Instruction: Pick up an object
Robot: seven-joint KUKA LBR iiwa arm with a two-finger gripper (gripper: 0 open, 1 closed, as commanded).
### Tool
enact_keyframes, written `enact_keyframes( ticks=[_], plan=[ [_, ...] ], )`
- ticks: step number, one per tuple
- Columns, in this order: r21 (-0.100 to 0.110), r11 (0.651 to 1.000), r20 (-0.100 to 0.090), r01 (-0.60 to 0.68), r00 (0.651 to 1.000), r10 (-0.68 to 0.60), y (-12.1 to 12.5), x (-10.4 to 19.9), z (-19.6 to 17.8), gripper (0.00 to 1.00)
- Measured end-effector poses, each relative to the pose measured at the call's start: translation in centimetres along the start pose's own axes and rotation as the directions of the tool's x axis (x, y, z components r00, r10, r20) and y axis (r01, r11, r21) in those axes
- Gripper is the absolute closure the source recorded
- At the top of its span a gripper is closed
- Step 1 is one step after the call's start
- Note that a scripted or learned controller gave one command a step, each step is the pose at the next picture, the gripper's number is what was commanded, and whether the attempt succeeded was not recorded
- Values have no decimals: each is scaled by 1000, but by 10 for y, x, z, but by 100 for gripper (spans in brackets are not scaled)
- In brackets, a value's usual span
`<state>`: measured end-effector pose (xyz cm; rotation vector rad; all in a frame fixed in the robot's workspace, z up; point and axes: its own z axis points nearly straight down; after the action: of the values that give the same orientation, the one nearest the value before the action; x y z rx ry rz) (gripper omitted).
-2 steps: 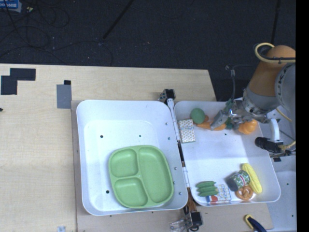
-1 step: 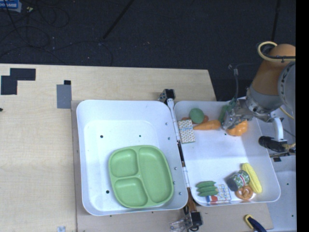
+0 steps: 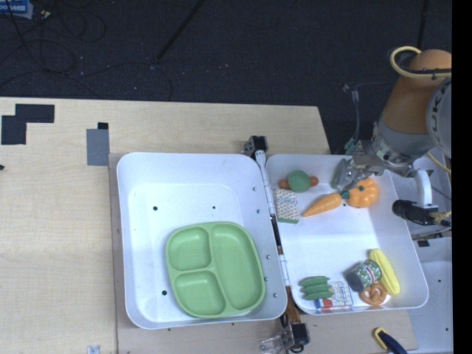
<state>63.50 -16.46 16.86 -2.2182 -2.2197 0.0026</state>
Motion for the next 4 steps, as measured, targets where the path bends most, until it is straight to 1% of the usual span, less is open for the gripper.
enact_keyframes(
  ticks=[1,2,3,4],
  plan=[
    [1,1000,0,0,1000,0,9,37,-26,100],
    [4,1000,0,-2,1000,2,8,25,39,100],
    [-1,1000,2,-2,1000,2,9,25,37,0],
    [0,1000,0,0,1000,0,-8,-38,82,0]
  ],
)
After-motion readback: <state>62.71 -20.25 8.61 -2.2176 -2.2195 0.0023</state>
